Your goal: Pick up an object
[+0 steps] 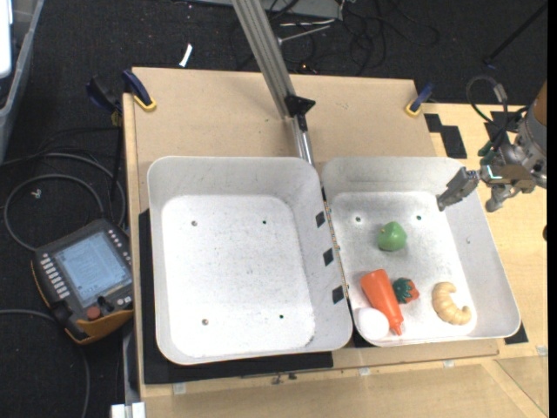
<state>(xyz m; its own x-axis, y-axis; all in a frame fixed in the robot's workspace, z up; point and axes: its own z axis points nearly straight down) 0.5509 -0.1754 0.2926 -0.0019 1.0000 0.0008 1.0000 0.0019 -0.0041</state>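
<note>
Toys are all gathered in the right bin [487, 259], and that seems to be the reason the arm comes in from that side: a green round fruit [392, 236] sits near the bin's middle, and toward six o'clock from it lie an orange carrot [382, 296] with a white egg-like piece [373, 323] touching its lower end, a small red-and-green strawberry-like piece [405, 290] just beside the carrot at its three o'clock, and a pale croissant [452, 303] over at about four o'clock, apart from the rest. The left bin [174, 177] has nothing in it that I can make out. The gripper [474, 190] hangs over the right bin's upper right corner, at roughly two o'clock from the green fruit, with its two fingers spread wide and nothing between them, one finger reaching in over the bin wall. Standing here, I'd judge the pick has not started: the fingers are parted because the tool is being readied to drop around something, and it is poised off to the edge so it can choose a target. The green fruit stands alone and nearest, so it looks the easiest catch; the carrot cluster is crowded and likelier to foul a grasp.
</note>
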